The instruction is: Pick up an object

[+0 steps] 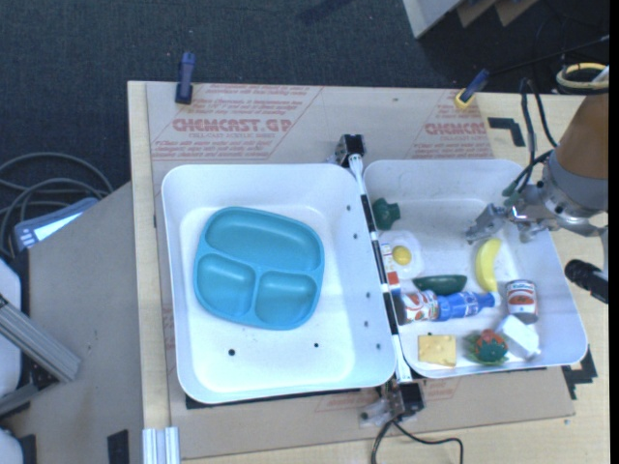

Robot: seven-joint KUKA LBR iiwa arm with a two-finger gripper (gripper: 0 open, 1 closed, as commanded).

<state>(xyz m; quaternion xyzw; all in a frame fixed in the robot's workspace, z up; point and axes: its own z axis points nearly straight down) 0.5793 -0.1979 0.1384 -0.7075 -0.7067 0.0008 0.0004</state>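
Observation:
The right bin (440, 177) holds several small items. Among them are a yellow banana (488, 262), a dark green vegetable (442, 283), a blue bottle (456, 306) lying on its side, and a small can (520, 299) with a red label. My gripper (507, 222) hangs over the bin's right part, just above and behind the banana. Nothing shows in its grasp. The grey arm with its orange band (586, 141) comes in from the right edge.
A fried-egg toy (401, 255) and a green piece (386, 212) lie near the divider. A yellow cheese square (437, 349), a green-and-red item (486, 347) and a white block (520, 336) sit along the front. The left bin (184, 211) holds a blue divided plate (259, 267).

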